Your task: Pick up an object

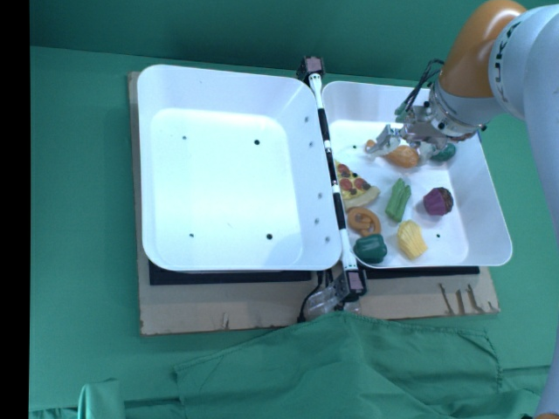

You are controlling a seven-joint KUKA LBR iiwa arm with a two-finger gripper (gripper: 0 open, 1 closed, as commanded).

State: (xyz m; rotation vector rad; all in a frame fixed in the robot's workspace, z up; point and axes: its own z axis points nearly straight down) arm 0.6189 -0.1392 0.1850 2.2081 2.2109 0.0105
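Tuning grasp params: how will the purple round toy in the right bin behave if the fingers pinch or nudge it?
The purple toy looks rounded and bulbous, so it will probably roll or scoot on the smooth right bin floor if nudged. It looks like moulded play food, likely stiff and light. It lies apart from the green pod, leaving room for the gripper to straddle it.

green backdrop [218, 7] | green cloth [79, 234] | cardboard sheet [218, 308]

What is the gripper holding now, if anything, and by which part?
It cannot be told. The gripper is low in the right white bin, right at the orange chicken-leg toy, but the view does not show the toy between its fingers.
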